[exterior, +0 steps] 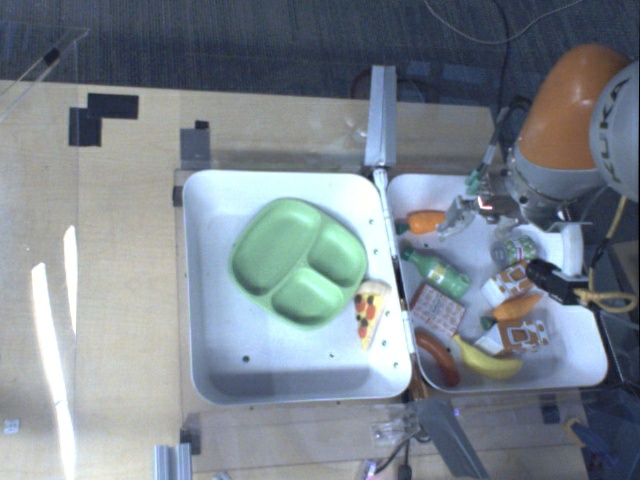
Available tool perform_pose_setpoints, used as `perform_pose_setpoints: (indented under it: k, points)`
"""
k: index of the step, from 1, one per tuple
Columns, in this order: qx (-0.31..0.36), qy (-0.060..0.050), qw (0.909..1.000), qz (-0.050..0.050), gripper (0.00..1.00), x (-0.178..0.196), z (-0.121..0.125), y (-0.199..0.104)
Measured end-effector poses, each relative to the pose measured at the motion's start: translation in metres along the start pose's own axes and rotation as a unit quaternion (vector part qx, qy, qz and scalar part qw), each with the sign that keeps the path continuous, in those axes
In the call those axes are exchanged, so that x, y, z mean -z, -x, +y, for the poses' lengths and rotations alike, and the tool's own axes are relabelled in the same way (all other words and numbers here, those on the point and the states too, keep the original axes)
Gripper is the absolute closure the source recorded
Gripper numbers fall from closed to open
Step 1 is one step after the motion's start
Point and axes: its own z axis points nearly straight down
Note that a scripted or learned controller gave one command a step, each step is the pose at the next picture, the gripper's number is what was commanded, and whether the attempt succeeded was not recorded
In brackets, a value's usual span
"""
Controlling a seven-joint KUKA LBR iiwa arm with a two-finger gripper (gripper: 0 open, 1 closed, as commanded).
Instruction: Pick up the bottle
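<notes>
The bottle (437, 273) is open from above and toward the bin wall (397, 268) on its left. A patterned card (437, 311) touches its lower side; the carrot (427, 222) lies near above, cartons (508, 286) to its right.

Shiny green plastic bottle (437, 273) just below-left of the metal gripper (470, 208), smooth white plastic bins (300, 388), matt green plastic plate (300, 258) far left, pale wood bench (100, 268)
</notes>
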Motion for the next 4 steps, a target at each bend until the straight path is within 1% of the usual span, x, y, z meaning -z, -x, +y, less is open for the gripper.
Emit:
perform_pose_setpoints:
  k: [1, 2, 3, 4]
  points:
    - [-0.138, 0.001, 0.9904, 0.0, 0.0, -0.048, 0.029, 0.036]
    - [-0.198, 0.001, 0.9803, 0.0, 0.0, -0.09, -0.002, 0.011]
    - [-0.014, 0.002, 0.9999, 0.0, 0.0, -0.011, -0.044, -0.017]
    - [0.054, 0.005, 0.9985, -0.001, 0.0, -0.09, -0.059, 0.034]
